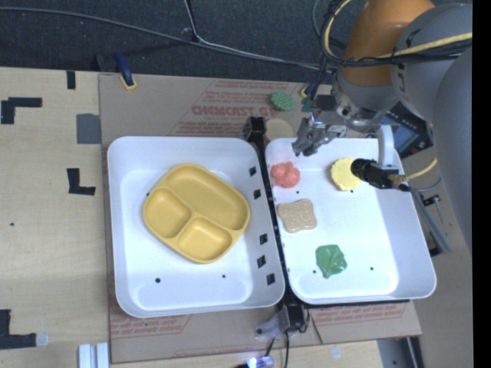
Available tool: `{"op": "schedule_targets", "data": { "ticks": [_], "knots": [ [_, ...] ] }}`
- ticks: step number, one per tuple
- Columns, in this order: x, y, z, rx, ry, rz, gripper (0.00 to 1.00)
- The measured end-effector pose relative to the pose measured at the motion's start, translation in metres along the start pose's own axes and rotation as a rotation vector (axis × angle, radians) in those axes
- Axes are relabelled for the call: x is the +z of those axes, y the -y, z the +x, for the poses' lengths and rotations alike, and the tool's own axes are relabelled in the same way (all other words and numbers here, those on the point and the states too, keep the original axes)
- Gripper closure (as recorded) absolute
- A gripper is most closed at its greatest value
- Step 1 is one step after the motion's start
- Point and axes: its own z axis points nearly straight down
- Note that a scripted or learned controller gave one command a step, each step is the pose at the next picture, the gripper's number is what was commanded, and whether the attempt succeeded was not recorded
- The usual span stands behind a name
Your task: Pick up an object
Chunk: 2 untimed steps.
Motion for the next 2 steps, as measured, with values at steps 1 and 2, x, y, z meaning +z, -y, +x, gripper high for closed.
{"op": "schedule_targets", "data": {
  "ticks": [1, 2],
  "knots": [
    [0.016, -0.002, 0.056, -0.002, -0.001, 0.001, 1.00],
    [0.027, -0.007, 0.112, -0.002, -0.001, 0.000, 1.00]
  ]
}}
